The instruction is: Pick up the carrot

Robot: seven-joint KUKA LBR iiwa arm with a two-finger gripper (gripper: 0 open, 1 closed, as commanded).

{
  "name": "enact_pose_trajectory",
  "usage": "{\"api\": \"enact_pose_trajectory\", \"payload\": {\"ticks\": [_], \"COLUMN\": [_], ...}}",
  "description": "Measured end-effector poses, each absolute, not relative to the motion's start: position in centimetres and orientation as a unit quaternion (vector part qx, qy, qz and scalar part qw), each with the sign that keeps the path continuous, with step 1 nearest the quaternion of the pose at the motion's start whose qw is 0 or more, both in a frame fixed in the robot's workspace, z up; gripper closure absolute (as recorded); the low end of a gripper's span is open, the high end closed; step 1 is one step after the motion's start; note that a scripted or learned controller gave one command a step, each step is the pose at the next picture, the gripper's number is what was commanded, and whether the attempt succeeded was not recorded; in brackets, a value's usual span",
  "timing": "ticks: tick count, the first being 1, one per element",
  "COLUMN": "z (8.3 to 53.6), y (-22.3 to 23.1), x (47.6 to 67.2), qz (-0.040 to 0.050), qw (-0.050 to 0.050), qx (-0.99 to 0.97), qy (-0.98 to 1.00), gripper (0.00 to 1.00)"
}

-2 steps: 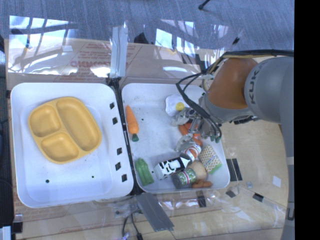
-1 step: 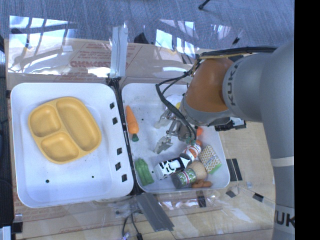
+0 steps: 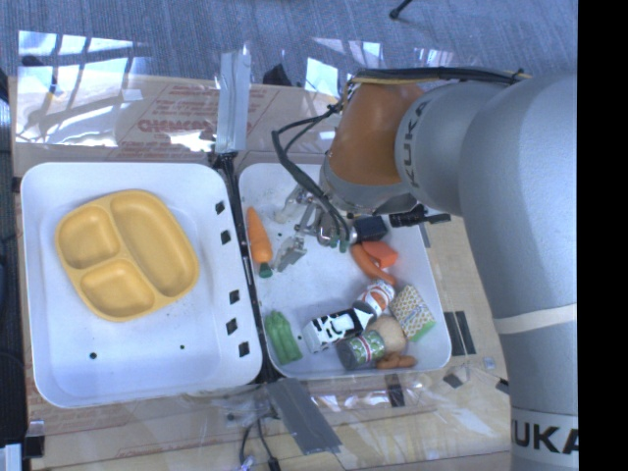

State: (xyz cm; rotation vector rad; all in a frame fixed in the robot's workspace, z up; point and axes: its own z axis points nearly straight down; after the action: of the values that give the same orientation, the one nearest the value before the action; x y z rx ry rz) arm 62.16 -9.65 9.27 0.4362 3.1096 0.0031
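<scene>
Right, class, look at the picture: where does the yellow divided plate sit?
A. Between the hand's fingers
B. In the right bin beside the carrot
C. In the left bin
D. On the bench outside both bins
C: the yellow plate lies flat on the floor of the left bin, while the carrot lies in the right bin along its left wall.

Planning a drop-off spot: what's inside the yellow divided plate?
The yellow divided plate in the left bin shows three bare compartments, all uncovered. What lies under the plate is hidden.
</scene>
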Motion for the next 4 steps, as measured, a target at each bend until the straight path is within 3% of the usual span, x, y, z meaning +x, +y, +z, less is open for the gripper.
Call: {"api": "enact_pose_trajectory", "payload": {"ticks": [1,2,4], "z": [9.1,9.2,9.3], "y": [-9.6,-9.7,-11.0], "x": [60.0,64.0,65.7], "qz": [-0.0003,-0.0031,0.0000], "qw": [-0.002,-0.002,0.000], "qx": [0.268,0.384,0.644], "qy": [0.963,0.923,0.765], "gripper": [0.00,0.00,0.00]}}
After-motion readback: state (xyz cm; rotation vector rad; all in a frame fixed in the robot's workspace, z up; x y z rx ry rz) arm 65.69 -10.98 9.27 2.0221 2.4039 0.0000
